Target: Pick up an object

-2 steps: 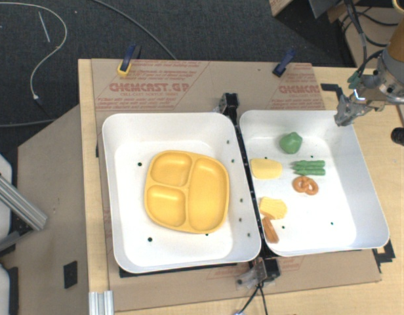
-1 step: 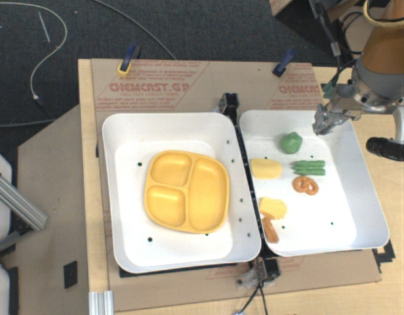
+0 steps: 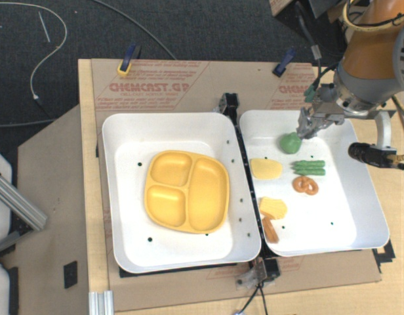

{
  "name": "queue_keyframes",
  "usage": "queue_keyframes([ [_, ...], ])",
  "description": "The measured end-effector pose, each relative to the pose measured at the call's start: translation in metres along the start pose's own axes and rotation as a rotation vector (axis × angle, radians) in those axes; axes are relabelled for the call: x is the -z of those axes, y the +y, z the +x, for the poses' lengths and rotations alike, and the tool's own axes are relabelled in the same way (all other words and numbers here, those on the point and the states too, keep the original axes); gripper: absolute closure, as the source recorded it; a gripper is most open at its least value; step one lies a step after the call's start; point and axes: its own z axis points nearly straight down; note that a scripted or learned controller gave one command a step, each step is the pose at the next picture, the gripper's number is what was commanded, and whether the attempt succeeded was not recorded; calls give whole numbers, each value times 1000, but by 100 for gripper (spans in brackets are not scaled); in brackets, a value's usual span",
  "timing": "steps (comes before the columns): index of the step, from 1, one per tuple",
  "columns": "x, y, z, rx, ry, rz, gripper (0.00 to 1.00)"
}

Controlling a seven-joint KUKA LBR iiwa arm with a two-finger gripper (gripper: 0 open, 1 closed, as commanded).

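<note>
- Yellow moulded plastic makes up the divided plate, three smooth rounded compartments, lying flat in the left bin.
- Glossy white and shallow, both bins are sitting side by side with rounded corners and small dark dots on their floors; the right bin is carrying the toy food.
- A rounded green object is lying near the back of the right bin, directly under the gripper.
- Whether the jaws are spread or pressed together cannot be told; the metal tip is blurring into the green object, and contact between them is unclear.
- In front of it are lying a pale yellow oval piece, a ridged green bean pod, an orange-brown pretzel, a yellow wedge and a reddish-brown strip, the last two touching.
- The counter is showing a brown board with red printed lettering, held by blue clamps at the back edge.
- Dark carpet-like floor with a thin white cable is lying beyond.
- The grey and orange arm is being cut off at the top right.
</note>
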Motion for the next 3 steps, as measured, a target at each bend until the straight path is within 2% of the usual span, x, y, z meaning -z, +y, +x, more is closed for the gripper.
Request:
queue_keyframes([
  [2, -10, -22, 117, 2, 0, 2, 100],
  [3, -4, -48, 167, 1, 0, 3, 100],
])
